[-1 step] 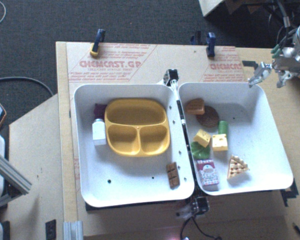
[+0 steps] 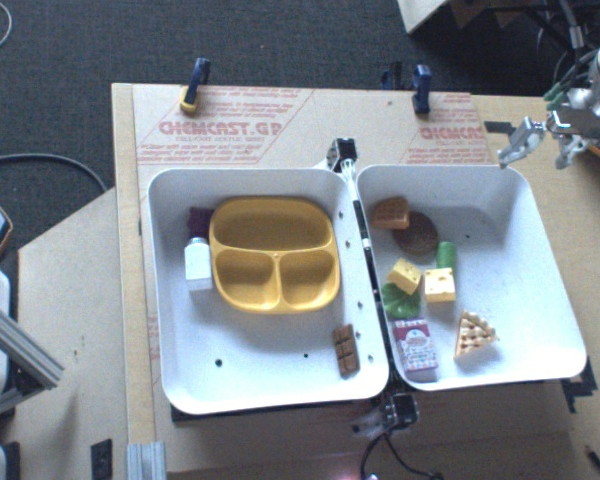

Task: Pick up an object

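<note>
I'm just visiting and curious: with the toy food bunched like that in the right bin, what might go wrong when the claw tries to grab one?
The cheese cubes lie close together, so the gripper may nudge neighbours. The red carton lies against the bin wall, leaving little room.

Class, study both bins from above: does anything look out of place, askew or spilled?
Nothing is spilled or damaged. The yellow divided tray sits slightly skewed in the left bin, with a chocolate bar loose beside it. The toy foods in the right bin lie jumbled near its left wall.
</note>
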Robot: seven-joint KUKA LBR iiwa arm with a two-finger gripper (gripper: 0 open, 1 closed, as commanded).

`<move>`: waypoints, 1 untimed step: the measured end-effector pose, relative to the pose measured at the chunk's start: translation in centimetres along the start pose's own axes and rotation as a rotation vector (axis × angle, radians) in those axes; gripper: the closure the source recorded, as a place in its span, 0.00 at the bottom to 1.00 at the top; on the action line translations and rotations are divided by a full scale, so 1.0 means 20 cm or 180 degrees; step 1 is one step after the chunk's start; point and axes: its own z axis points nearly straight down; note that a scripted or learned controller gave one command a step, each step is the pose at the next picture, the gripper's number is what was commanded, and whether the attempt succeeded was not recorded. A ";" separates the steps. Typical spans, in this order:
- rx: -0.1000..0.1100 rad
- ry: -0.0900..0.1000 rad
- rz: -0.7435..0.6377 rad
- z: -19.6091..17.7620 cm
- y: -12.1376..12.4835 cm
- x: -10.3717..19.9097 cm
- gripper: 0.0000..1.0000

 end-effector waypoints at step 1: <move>0.0011 0.0003 -0.0004 0.23 -0.02 0.04 0.00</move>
